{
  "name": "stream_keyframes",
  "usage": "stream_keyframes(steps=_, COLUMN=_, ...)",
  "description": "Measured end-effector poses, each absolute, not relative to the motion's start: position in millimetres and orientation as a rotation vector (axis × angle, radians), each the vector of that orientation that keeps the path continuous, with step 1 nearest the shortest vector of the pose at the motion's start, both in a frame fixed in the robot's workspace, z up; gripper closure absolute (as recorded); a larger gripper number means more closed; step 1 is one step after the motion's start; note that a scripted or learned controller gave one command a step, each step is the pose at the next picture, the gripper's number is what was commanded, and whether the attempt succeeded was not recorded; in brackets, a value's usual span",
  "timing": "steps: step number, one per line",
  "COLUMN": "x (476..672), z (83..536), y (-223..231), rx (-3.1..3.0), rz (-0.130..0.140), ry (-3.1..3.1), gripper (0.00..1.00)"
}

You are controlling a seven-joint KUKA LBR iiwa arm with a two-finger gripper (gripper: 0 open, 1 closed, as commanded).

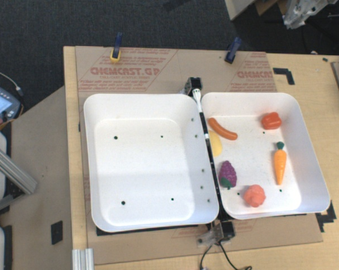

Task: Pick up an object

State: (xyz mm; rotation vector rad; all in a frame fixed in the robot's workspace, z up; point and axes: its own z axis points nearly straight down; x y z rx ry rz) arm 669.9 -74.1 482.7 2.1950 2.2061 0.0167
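**At the right bin: six toy foods lying loose, gripper well off at the far right**

On the bench, a brown cardboard sheet [158,66] underlies both bins. It is fastened at its far edge by a yellow-and-blue clamp [117,46] on the left and a dark blue clamp [233,49] further right.

The left bin [141,162] and the right bin [304,145] sit side by side with their inner rims touching along a dark strip. All six objects lie in the right bin.

1. The carrot [279,165] is right of centre. Its long axis runs near to far, with the green top at the far end and the tip pointing to the near side.
2. The sausage [222,129] is at the far left of that bin. Its long axis is slanted, running from far-left to near-right.
3. The purple grapes [227,174] are near the left wall, with the long axis roughly near to far.
4. The pink-orange fruit [254,195] is round and lies at the near side, just right of the grapes.
5. The red pepper [271,121] is at the far right, on the far side of the carrot and apart from it.
6. The yellow piece [215,145] is against the left wall, between the sausage and the grapes. It is partly hidden by the rim.

The gripper [299,11] hangs beyond the far right corner of the board, outside both bins. It is well apart from every object, with the pepper lying nearest to it. Whether it is released or clenched cannot be told, and nothing is seen in its grasp.
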Motion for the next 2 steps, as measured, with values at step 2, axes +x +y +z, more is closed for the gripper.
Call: stream_keyframes(steps=2, x=671.1, z=504.6, y=-73.6, rx=2.186, rz=0.023, ry=2.200, gripper=1.00)
